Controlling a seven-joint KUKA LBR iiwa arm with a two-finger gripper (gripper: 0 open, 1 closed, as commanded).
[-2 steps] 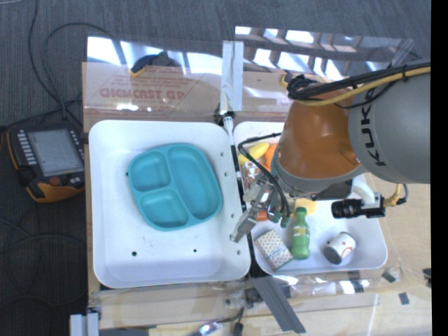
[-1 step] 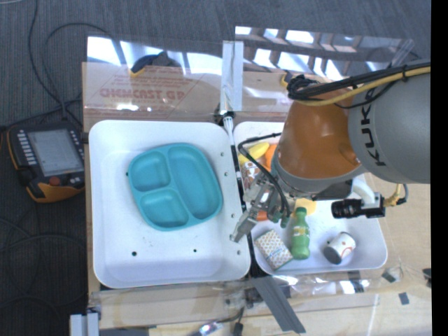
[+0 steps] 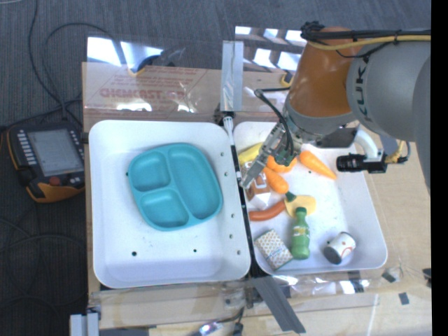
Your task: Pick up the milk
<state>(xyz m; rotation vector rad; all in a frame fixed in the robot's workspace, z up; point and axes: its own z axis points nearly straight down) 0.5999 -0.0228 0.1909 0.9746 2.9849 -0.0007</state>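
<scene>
Frankly, your main risk is that the grab lands on the wrong thing. Nearest you, at the front edge of the right-hand shallow white bin (image 3: 376, 231), lies the small pale patterned carton (image 3: 272, 249), which I take to be the milk; it is tilted and sits close to the bin's front-left corner. Just beside it stands the green plastic bottle (image 3: 300, 234), near enough that a descent on the carton could knock it over or catch it instead, and the bin wall leaves little room on the carton's other side. A white rounded cup with dark markings (image 3: 339, 248) lies a little further right, apart from both. Behind these are a red toy sausage (image 3: 267, 212) and a yellow toy piece (image 3: 302, 203). Further back, the two-finger gripper (image 3: 253, 175) hangs low over the bin's left side, above a small brown and white item (image 3: 259, 185) and next to a cluster of orange toy vegetables (image 3: 278, 173); you cannot tell from this angle whether the pincer is open or closed, and nothing can be seen held in it. It is well apart from the carton, so closing where it is would likely take the wrong object or nothing. An orange toy carrot (image 3: 316, 164) and a yellow toy banana (image 3: 248, 152) crowd the far end, beneath the grey and orange arm (image 3: 329, 82). The teal divided plate (image 3: 175, 185) in the left-hand white bin (image 3: 112, 257) plays no part.
</scene>
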